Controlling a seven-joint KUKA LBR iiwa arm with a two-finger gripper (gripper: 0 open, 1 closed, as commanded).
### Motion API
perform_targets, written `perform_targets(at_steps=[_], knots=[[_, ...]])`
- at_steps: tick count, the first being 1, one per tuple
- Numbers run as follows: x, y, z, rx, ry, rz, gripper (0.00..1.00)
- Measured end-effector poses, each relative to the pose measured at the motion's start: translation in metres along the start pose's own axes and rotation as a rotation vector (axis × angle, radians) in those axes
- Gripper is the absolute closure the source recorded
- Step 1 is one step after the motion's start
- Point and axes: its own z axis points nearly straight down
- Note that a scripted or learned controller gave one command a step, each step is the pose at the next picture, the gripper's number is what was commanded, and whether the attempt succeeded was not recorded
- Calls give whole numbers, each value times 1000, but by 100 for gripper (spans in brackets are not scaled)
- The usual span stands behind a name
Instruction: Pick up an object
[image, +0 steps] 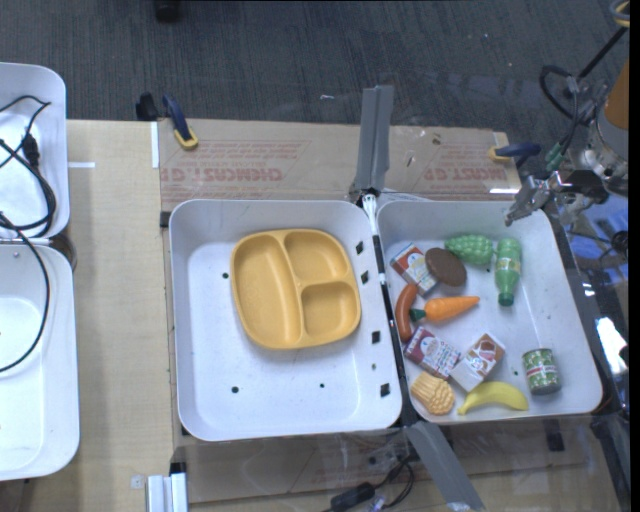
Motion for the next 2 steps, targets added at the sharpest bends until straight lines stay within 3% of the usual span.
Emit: perform_targets(at_steps=[1, 2], knots=[[89, -97, 123, 2, 1, -208, 0], [61, -68, 164, 0, 0, -253, 0]])
